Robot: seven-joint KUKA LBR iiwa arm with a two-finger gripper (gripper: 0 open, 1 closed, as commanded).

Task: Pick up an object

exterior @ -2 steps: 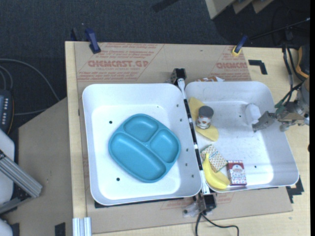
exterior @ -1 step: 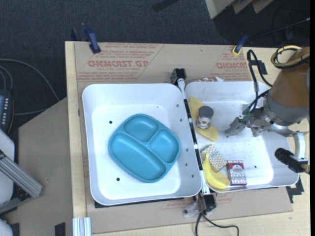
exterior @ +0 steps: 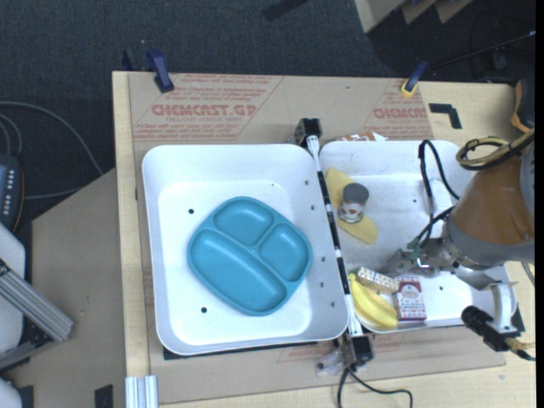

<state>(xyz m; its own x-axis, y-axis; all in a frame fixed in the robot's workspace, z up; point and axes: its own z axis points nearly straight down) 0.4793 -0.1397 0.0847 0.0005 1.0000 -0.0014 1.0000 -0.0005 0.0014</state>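
while the arm (exterior: pixel 497 206) covers much of the right bin (exterior: pixel 382 161), its gripper (exterior: pixel 406 263) hangs over the near items; whether it is released or clenched, i cannot tell. a banana (exterior: pixel 372 306) and a small red box (exterior: pixel 410 300) lie near, a blue plate (exterior: pixel 247 255) left.

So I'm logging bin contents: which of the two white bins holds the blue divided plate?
The left bin. The blue divided plate lies alone in it; the right bin holds small items, including a banana and a can.
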